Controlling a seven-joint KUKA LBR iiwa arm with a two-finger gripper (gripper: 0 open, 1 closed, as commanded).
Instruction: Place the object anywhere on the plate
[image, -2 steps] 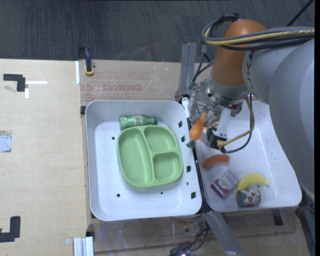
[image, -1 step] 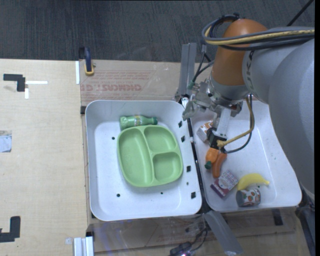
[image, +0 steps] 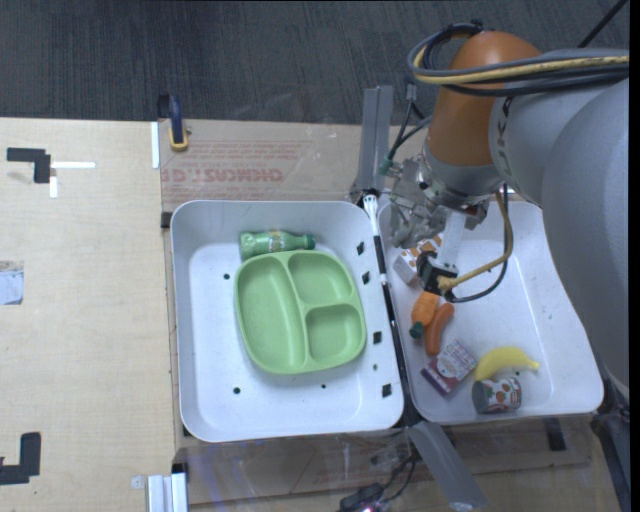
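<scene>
Green plate sits bare, nothing delivered yet; I'm over the right bin, my gripper above the carrot, grip state unreadable.

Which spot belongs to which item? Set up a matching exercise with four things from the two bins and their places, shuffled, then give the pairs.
Things:
1. green three-compartment plastic plate
2. green plastic bottle lying on its side
3. yellow toy banana
4. orange toy carrot

Places:
A. right bin, near its front edge
B. middle of the left bin
C. left bin, along the plate's far rim
D. right bin, close to the divider between the bins

Pairs: 1-B, 2-C, 3-A, 4-D
</scene>
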